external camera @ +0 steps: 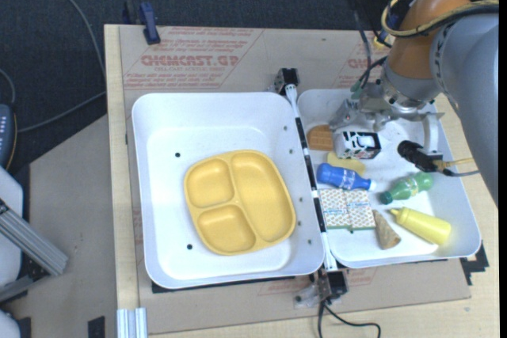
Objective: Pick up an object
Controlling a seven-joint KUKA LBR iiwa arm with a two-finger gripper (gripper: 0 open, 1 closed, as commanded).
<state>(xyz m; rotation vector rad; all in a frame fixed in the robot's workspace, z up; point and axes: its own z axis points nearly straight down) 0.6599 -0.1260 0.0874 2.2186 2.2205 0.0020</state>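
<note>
Dark carpet seen around desk [198,63]. Claw [360,127] lowered into right bin [459,237], over black-and-white object [358,142] at bin's 10 o'clock; claw state cannot be told. Risk judged: crowded items nudged, grasp missed. Right bin: blue bottle [343,176], green bottle [408,187], yellow bottle [421,224], patterned packet [346,210]. Left bin [158,131]: yellow divided tray [239,200].
</note>
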